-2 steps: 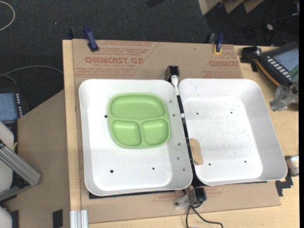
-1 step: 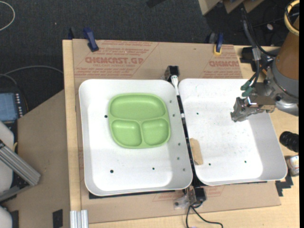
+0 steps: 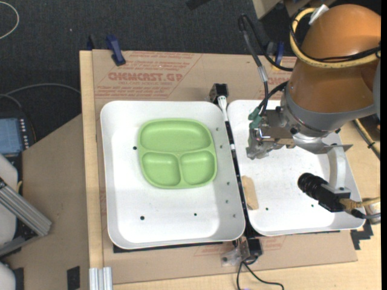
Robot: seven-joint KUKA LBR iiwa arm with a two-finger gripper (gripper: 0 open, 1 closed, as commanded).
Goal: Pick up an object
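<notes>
Pincer (image 3: 259,142) hangs over the far left part of the right bin (image 3: 290,219), too tucked under the wrist to tell whether it is open or closed, and nothing can be made out in its grasp, so the pick looks not yet done. Two candidates lie apart from it: a green divided plate (image 3: 177,153) in the left bin (image 3: 121,210), and a small tan strip (image 3: 250,193) against the right bin's left wall. The arm (image 3: 338,59) reaches in from the right, wrist bent steeply down toward the bin floor.

Green plate (image 3: 177,153); left bin (image 3: 163,213), right bin (image 3: 284,204) white; tan block (image 3: 250,194).
</notes>
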